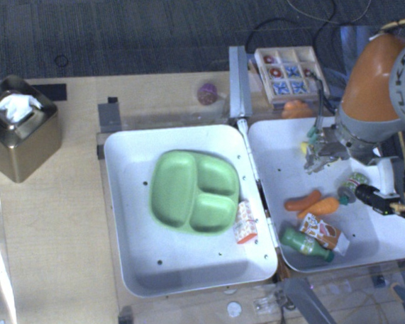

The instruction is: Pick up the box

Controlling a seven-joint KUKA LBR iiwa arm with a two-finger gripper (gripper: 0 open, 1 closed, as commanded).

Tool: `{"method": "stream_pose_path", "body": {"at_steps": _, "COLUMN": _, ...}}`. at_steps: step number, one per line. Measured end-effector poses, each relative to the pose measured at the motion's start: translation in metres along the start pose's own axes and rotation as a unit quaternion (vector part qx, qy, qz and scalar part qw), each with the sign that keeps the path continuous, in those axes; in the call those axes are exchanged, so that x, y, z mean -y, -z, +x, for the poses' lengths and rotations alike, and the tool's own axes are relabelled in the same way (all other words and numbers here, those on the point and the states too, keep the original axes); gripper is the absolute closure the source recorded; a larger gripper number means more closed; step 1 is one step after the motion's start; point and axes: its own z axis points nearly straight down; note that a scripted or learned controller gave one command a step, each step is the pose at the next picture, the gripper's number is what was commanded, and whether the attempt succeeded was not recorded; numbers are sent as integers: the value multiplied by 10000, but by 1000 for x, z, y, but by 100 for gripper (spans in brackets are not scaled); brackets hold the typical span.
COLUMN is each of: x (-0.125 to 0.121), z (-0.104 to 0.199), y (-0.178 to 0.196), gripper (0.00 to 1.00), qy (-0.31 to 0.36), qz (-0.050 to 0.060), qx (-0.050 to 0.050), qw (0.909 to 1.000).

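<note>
A small white and red box (245, 223) lies in the left bin (138, 271), against the right edge of a green divided plate (193, 190) and close to the bin's right wall. A second box, orange and white (323, 231), lies in the right bin (275, 143) near its front. My gripper (318, 158) hangs over the upper middle of the right bin, below the arm's orange band (366, 81). It is apart from both boxes, and nothing shows in it.
The right bin also holds a red sausage-like piece (302, 201), an orange carrot (322, 207), a green bottle (304, 244) and a small round item (352, 184). A game board (290, 71) lies behind the bins. A brass tissue box (18, 129) stands far left.
</note>
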Motion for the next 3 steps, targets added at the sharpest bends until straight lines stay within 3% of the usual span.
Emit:
{"method": "stream_pose_path", "body": {"at_steps": 1, "x": 0, "z": 0, "y": 0, "gripper": 0, "qy": 0, "qz": 1, "qx": 0, "qw": 10000}}
{"method": "stream_pose_path", "body": {"at_steps": 2, "x": -5, "z": 57, "y": 15, "gripper": 0, "qy": 56, "qz": 21, "qx": -2, "qw": 10000}}
{"method": "stream_pose_path", "body": {"at_steps": 3, "x": 14, "z": -12, "y": -63, "gripper": 0, "qy": -28, "qz": 41, "qx": 0, "qw": 10000}}
